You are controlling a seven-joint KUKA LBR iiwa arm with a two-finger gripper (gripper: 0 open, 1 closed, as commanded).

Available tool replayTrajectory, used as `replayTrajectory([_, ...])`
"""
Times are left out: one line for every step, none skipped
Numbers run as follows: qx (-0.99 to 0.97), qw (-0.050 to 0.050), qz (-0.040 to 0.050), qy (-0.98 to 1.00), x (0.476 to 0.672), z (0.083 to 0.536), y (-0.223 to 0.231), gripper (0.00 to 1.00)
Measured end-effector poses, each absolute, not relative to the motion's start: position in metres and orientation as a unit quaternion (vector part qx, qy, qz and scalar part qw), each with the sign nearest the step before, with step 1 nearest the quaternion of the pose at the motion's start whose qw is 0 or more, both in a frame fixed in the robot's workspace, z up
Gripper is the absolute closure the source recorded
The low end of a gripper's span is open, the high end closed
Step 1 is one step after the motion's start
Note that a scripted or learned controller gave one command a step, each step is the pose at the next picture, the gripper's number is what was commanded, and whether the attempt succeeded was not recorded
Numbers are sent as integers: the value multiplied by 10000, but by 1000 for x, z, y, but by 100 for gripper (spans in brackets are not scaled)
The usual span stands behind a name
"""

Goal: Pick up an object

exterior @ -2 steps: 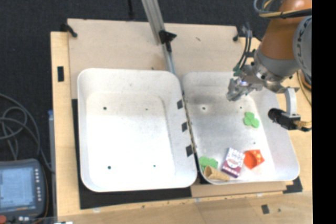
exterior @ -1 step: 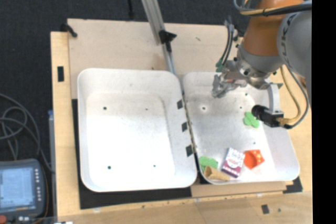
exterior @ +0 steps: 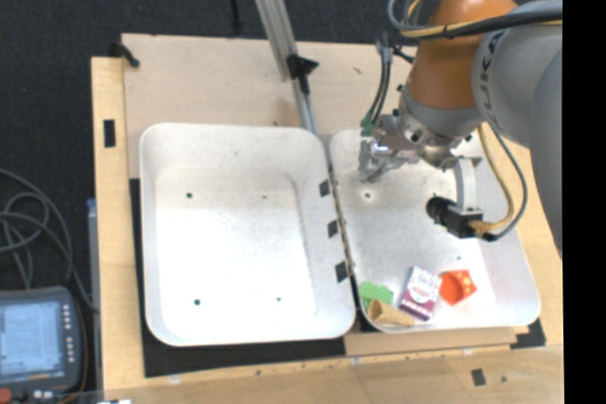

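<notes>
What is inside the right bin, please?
In the right bin, four small things lie near its front edge: green, tan, a purple-white packet, orange. The arm covers its far corner.

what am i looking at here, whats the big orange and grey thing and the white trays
This is one camera fixed above a workbench, looking down at a slant. The big orange and grey thing is a robot arm reaching in from the right. At its tip is a small gripper, hovering over the top of the right tray. Nothing shows between its fingers. Its job is to pick something up. The left tray sits beside it. In the right tray's near corner lie a green piece, a tan piece, a small purple and white box and an orange block.
</notes>
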State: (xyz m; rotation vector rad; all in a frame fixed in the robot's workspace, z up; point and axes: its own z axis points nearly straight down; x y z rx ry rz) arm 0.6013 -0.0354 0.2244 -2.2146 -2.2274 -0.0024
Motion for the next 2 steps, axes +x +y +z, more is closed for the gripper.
replayTrajectory([-7048, 9, -2, -7094, 600, 219, 15, 100])
replayTrajectory([-7047, 17, -1, -7095, 591, 226, 58, 100])
